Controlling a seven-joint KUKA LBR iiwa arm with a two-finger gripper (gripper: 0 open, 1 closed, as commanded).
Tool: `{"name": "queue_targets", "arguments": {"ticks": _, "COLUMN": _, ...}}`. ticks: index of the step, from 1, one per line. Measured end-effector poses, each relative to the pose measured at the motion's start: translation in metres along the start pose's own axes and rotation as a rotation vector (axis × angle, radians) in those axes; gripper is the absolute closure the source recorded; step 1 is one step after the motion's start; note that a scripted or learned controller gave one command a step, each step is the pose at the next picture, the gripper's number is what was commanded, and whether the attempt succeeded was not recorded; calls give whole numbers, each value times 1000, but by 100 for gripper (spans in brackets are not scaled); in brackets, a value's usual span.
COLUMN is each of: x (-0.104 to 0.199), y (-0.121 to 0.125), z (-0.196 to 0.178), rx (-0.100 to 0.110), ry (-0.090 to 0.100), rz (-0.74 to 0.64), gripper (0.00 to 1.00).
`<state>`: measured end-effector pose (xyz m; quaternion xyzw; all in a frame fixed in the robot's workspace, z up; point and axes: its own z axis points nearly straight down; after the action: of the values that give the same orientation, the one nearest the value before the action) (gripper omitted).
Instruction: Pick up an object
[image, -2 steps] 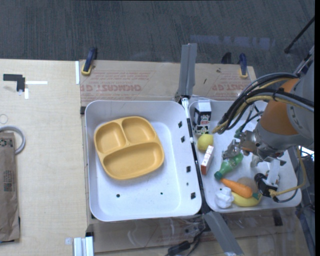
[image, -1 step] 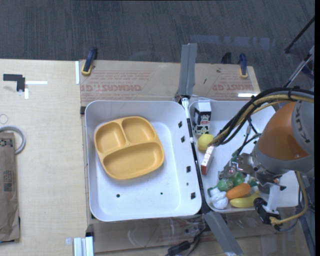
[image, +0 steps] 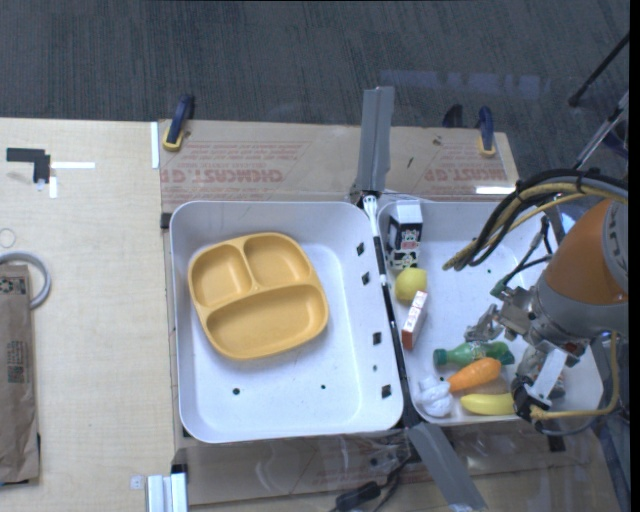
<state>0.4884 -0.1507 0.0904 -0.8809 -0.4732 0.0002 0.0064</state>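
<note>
Two white bins (image: 190, 300). One yellow divided plate (image: 258, 295). One carrot (image: 473, 374), one banana (image: 487, 403), one lemon (image: 410, 284), one green toy (image: 470, 353), one small carton (image: 404, 232).

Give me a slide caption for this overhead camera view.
Robot arm over the right bin of toy food; yellow divided plate in the left bin.

A yellow divided plate (image: 259, 294) is seen in the left bin (image: 190, 330). In the right bin (image: 450, 235), a carrot (image: 473, 374) and banana (image: 488, 403) are parked at 9 o'clock of the gripper (image: 528, 385).
</note>
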Motion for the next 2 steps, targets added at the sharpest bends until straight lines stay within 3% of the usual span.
{"name": "queue_targets", "arguments": {"ticks": 1, "x": -19, "y": 26, "z": 3, "rx": 29, "ry": 12, "rz": 563, "gripper": 0}}
{"name": "queue_targets", "arguments": {"ticks": 2, "x": -46, "y": 57, "z": -100, "rx": -10, "ry": -8, "rz": 80, "gripper": 0}}
